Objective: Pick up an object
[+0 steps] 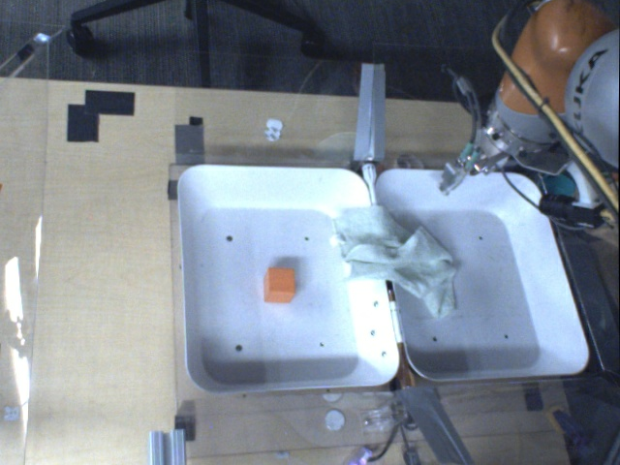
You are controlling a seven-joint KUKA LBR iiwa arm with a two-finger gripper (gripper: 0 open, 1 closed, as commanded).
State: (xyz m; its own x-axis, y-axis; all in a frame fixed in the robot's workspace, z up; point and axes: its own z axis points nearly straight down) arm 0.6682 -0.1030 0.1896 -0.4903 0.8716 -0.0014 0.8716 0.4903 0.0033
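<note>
— nearest us sits the orange cube (280, 285), on the floor of the left bin (208, 356), well away from the jaws (455, 175) and across the divider from them.

— so nothing picked yet?

— by my reading, no. the cube lies free, and the pale green cloth (397, 260) is draped over the rim between both bins, below and a little to the left of the jaws, apart from them.

— and the jaws themselves?

— they hover near the far edge of the right bin (542, 356), touching nothing i can make out. how far open they are i cannot tell; too small and blurred.

— what's left, then?

— everything, i'd judge: choosing an object, descending, closing, lifting.
</note>
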